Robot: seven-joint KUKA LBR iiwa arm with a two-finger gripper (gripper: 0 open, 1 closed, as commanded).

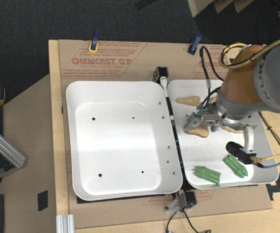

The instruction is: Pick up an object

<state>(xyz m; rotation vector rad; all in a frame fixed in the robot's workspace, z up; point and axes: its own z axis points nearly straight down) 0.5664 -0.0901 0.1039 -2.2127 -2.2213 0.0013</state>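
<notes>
Claw down over tan piece in right bin; grip state unclear, cannot tell. Piece looks light, stiff, smooth; best pinched across narrow middle.

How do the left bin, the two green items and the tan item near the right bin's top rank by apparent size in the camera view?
1. Left bin, by far the largest.
2. Two green items, too alike to separate.
3. Tan item, roughly similar too; ranking unsure.
</notes>
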